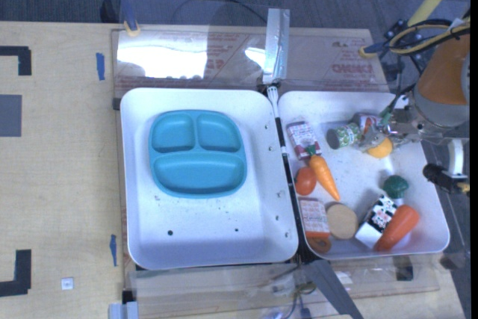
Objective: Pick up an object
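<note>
Camera view, for your log. Two white bins sat side by side on the tabletop (52, 160). The left bin (142, 235) carried a blue divided plate (199, 152), lying flat near its middle, well apart from every wall.

The right bin (433, 235) held the loose pieces you could pick from. A carrot (324, 175) lay slanted near the left wall, touching a small tomato (305, 181) beside it. Above them sat a red-and-white packet (302, 137). Below, a second packet (313, 216) lay just beside a tan round disc (343, 220). Toward the lower right corner, a black-and-white carton (377, 220) rested against a larger orange vegetable (397, 226), with a dark green piece (396, 185) just above them. A green-labelled can (345, 135) lay on its side near the upper middle.

The arm (444, 78) reached in from the right, and its gripper (381, 132) hung over the bin's upper right part, just beside the can and above a yellow piece (380, 149). Whether the fingers were spread or pressed together, you could not tell; clutter hid them.
</note>
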Robot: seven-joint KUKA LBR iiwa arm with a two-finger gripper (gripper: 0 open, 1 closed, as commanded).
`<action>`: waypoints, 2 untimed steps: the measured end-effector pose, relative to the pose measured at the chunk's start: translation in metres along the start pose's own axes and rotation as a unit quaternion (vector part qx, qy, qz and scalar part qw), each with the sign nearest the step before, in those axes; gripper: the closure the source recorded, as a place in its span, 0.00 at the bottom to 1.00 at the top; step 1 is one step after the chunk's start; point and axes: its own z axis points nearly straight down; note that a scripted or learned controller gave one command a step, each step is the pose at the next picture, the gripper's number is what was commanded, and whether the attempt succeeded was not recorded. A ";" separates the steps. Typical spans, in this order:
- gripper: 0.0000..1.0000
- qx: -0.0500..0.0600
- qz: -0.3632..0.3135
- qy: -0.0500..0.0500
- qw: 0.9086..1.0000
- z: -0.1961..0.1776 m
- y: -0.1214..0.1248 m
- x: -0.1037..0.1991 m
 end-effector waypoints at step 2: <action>1.00 0.005 0.215 -0.001 0.977 -0.214 -0.060 0.140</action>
